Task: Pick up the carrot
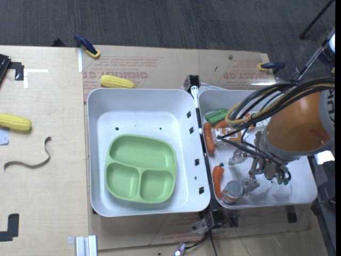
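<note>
The carrot (217,177), a short orange piece with a green top, lies along the left wall of the right bin (298,196), near the front. My gripper (260,170) hangs low inside this bin, right of the carrot and apart from it, under the arm's orange band (295,124). A metal can (232,191) lies on the bin floor between the carrot and the gripper. Nothing can be seen held in the gripper.
A longer orange-red piece (209,138) and a green item (216,115) lie further back in the right bin. The left bin (98,143) holds a green divided plate (141,168). Two corn cobs (117,81) (15,122) lie on the bench. Cables (256,108) loop over the right bin.
</note>
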`<state>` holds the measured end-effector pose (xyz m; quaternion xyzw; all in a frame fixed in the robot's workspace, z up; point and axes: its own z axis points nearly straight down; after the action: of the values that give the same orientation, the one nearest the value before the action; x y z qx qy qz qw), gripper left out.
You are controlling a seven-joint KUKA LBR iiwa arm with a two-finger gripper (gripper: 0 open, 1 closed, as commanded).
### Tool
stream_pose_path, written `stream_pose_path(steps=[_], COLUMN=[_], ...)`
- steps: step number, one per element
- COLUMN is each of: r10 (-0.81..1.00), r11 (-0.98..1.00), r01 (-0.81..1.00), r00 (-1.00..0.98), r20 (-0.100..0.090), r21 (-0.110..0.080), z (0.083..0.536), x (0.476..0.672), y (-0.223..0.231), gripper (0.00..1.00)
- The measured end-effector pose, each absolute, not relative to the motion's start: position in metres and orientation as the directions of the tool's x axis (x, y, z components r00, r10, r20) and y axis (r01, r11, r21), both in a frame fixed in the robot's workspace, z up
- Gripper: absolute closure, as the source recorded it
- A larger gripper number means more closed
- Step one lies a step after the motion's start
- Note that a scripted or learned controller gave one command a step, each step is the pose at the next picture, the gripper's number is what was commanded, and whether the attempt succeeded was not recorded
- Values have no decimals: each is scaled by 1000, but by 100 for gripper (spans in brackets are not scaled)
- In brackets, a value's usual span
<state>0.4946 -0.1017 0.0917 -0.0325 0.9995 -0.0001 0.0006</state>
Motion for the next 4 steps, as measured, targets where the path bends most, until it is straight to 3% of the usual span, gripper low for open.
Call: stream_pose_path(steps=[1,2,3,4], r10=[60,-670,-573,-512], r11=[998,742,820,859], r01=[60,-670,-573,-512], r00=[-998,-742,-820,-859], r20=[-6,-5,-3,-7], r21=[-1,-2,0,-3], z=[93,169,105,93], x=[530,511,495,589], y=[-141,-110,-94,-141], gripper=[0,0,0,0])
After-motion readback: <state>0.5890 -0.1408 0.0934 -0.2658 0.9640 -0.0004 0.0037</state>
